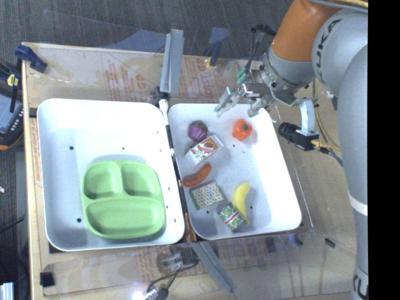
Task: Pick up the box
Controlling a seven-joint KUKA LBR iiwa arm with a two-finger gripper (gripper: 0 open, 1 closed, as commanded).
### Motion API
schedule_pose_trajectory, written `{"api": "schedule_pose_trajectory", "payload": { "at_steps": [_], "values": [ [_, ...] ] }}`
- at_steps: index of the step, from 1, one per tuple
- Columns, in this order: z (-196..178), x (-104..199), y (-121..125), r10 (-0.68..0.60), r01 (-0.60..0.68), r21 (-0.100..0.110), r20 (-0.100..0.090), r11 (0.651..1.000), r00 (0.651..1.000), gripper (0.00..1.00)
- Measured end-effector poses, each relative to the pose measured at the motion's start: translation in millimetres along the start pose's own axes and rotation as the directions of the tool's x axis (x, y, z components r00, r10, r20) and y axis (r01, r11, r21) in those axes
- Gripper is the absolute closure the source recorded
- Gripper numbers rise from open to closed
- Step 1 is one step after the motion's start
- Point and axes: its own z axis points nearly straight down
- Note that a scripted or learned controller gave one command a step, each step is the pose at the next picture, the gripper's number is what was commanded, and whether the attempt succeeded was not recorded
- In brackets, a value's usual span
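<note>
So, L to R. Left bin (56, 124): smooth white plastic, shallow, rounded corners, carrying a matte green divided tray (123, 200) w/ three compartments, toward the near side. Right bin (281, 192), same make, holds the small stuff: a purple rounded item (197, 130), prob. a toy veg; the box (204, 149) just below it, small carton, white w/ red print, flat faces, sharp edges; a reddish-brown sausage shape (196, 175); a flat checkered packet (206, 195); a green-and-red packet (230, 217); a glossy yellow banana (241, 196); an orange-red rounded piece (242, 130) near the far right corner.

My fingers (240, 102) hang over the far rim of the right bin, metal, spread apart w/ nothing between them.

Key relation: the box lies down-left of my fingers in this view, i.e. toward the divider btw the bins and nearer the camera. Its long axis runs diagonally, low-left to up-right, approx. pointing back toward me. The purple item is just beside its upper-left edge, maybe touching; can't tell. My judgement: I need to shift left and inward, then close across the short sides, perpendicular to that diagonal, w/o nudging the purple item. Cardboard should grip OK, but thin walls may crush.
</note>
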Motion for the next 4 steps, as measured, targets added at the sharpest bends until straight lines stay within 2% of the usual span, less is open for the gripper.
{"api": "schedule_pose_trajectory", "payload": {
  "at_steps": [1, 2, 3, 4],
  "values": [
    [145, 18, -94, -0.009, 0.009, 0.002, 0.000, 1.000, 1.000, 0.00],
    [174, 20, -148, -0.121, 0.121, -0.012, 0.002, 0.993, 0.993, 0.00],
    [164, 19, -146, -0.126, 0.126, -0.014, 0.005, 0.992, 0.992, 1.00],
    [-31, 44, -135, -0.319, 0.319, -0.005, 0.003, 0.948, 0.948, 1.00]
  ]
}}
